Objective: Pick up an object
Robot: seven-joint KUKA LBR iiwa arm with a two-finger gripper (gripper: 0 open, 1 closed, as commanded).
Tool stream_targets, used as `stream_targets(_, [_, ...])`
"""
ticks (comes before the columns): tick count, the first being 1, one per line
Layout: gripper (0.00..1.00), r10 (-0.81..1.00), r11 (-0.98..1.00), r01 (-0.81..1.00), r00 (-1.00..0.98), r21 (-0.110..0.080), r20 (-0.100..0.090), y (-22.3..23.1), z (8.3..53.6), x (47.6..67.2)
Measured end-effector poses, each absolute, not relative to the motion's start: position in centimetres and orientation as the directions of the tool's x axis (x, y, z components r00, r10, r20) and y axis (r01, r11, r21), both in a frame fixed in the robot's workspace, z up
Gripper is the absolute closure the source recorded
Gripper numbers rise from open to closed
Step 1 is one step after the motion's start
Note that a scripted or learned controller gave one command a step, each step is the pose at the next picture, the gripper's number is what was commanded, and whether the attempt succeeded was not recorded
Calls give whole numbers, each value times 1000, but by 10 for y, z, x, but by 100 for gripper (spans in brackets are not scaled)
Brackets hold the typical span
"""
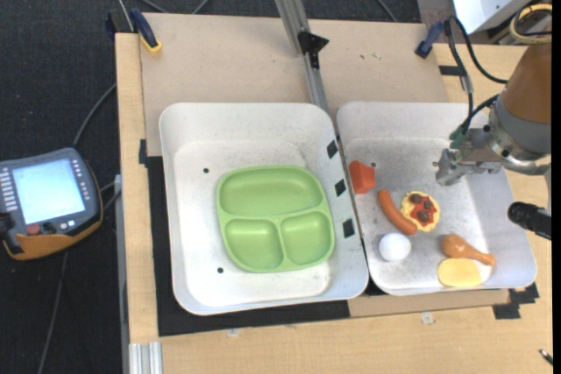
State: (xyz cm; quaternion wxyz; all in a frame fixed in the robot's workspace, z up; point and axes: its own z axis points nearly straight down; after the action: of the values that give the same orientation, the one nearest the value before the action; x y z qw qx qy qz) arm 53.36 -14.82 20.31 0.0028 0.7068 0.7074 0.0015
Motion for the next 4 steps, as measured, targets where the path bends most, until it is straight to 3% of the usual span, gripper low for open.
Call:
stream_targets(1, [100,1000,2,1000,-2,6,-2,-148,257,535])
stream_targets(2, [100,1000,7,1000,-7,-3,3,-91,241,547])
stream_targets(4, [100,1000,5,1000,-5,2,1,2,238,579])
